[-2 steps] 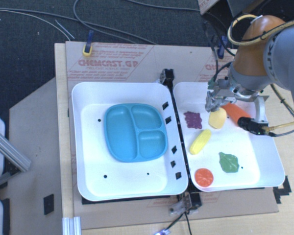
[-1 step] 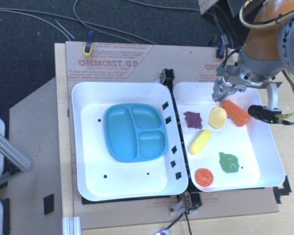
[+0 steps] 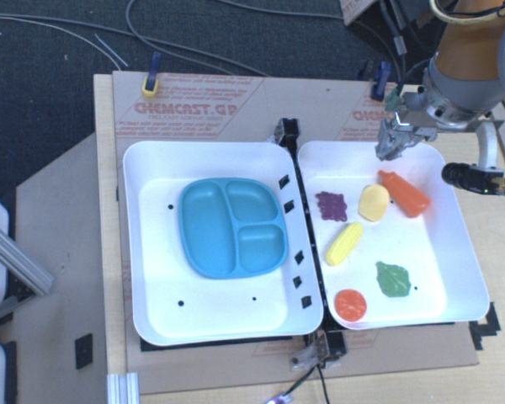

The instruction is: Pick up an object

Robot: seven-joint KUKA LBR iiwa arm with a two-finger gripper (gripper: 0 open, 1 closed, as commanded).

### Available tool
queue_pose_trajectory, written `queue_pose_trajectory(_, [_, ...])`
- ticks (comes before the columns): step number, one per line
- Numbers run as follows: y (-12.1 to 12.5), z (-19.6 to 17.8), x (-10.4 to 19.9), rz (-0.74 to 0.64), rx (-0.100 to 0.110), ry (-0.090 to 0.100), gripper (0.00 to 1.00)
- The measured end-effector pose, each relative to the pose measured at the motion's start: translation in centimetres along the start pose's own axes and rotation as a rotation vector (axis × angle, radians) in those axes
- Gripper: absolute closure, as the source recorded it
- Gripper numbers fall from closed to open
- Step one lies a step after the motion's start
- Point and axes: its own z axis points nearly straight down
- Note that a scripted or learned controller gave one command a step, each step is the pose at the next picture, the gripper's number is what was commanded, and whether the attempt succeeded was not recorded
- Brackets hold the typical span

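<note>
Hovering gripper above right bin's back rim | finger gap: cannot tell | descend squarely over orange carrot, straddle its narrow width.

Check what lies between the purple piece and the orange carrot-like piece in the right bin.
In the camera view, a yellow rounded piece lies between the purple piece and the orange piece, close against the orange one.

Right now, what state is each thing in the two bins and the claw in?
claw: above the right bin's far edge, nothing visibly between its fingers
blue tray: flat in left bin
carrot: lying, touching the yellow ball
corn: lying on its side
tomato slice: flat at near rim
</note>
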Motion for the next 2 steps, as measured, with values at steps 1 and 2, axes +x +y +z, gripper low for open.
queue_pose_trajectory(1, [0.2,0.4,5.2,-0.003,0.007,0.003,1.00])
queue_pose_trajectory(2, [-0.5,0.2,9.8,-0.003,0.009,0.003,1.00])
